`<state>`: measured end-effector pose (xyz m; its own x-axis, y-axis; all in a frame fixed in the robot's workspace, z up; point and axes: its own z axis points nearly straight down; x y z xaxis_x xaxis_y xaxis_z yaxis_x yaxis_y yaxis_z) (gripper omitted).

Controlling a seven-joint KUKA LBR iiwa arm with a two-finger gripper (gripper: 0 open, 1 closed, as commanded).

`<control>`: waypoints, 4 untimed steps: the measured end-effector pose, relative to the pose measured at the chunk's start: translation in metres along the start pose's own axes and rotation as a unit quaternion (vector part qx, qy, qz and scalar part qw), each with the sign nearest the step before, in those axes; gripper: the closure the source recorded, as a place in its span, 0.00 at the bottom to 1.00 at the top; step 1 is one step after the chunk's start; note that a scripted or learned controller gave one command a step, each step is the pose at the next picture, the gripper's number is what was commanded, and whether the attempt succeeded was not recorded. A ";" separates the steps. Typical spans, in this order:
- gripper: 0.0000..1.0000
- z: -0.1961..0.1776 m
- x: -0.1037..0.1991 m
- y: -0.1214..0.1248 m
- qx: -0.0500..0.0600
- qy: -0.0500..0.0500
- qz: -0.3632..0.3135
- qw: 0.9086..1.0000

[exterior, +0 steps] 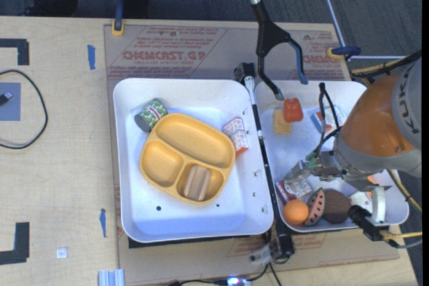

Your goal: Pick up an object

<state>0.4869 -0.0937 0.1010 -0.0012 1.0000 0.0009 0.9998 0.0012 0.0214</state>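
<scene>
My gripper (315, 166) hangs low over the right bin (303, 144), under the grey wrist with its orange band (379, 120). It sits just above a crumpled silvery packet (292, 185). In front of it lie an orange ball (295, 212), a red seeded slice (317, 207) and a dark brown lump (337, 205). Farther back in the same bin are a red-orange block (292, 110) and a pale yellow block (282, 122). The arm hides much of the bin's right side.
The left bin (134, 211) holds a yellow divided plate (186, 155) with a tan roll (197, 182) in one compartment, a green packet (151, 114) and a red-white packet (235, 133). A black two-pronged tool (271, 43) reaches in from the back. Cables run along the right.
</scene>
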 end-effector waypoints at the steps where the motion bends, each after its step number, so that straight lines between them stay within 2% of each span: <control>1: 1.00 -0.010 0.001 0.002 -0.002 0.001 -0.001 1.000; 2: 0.00 -0.010 0.001 0.002 -0.002 0.001 -0.001 1.000; 3: 1.00 -0.020 0.001 0.004 -0.004 0.000 -0.001 1.000; 4: 1.00 0.015 -0.049 0.035 0.009 0.000 0.000 1.000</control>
